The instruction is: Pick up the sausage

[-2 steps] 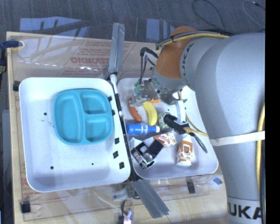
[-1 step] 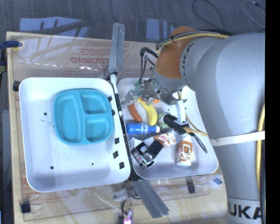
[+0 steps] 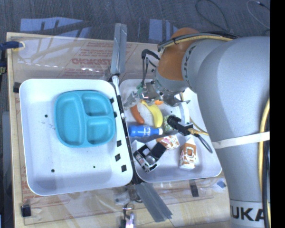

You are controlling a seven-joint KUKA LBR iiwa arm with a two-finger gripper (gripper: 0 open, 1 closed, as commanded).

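Sausage (image 3: 137,113) just left of claw (image 3: 149,97)

Both bins (image 3: 38,175) look like smooth, glossy white plastic. The blue divided plate (image 3: 83,118) is matt plastic. The arm (image 3: 232,103) has a satin grey shell, probably painted metal, and the bench (image 3: 61,51) looks like clear sheeting over cardboard.

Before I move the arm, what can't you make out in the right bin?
- Gripper: the wrist covers it in the camera view, so its fingers can't be judged.
- Sausage: an orange-red piece beside the banana; too small and part hidden to be sure.
- Right bin: its far right side lies under the arm.
- Carton label: too small to read.
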